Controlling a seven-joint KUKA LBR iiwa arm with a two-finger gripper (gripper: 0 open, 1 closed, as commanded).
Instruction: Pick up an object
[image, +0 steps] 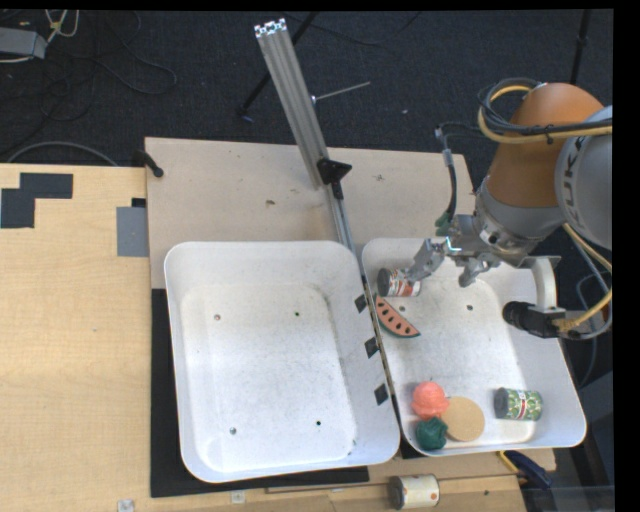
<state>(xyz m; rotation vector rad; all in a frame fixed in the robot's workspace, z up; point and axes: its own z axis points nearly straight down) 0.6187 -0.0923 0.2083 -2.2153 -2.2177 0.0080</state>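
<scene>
My gripper (447, 267) hangs over the back of the right bin (470, 335), its two fingers spread open with nothing between them. The left finger (427, 260) points down toward a small red and white can (398, 284) lying on its side at the bin's back left corner. Just in front of the can lies a watermelon slice toy (396, 319). At the bin's front edge sit a pink ball (430, 397), a tan disc (464, 418), a dark green lump (432, 433) and a green can (518, 403) lying on its side.
The left bin (262, 252) stands beside the right one, with black clips along the shared wall. A slanted aluminium bar (300, 115) rises behind the bins. A small cylinder (414, 491) lies on the bench in front.
</scene>
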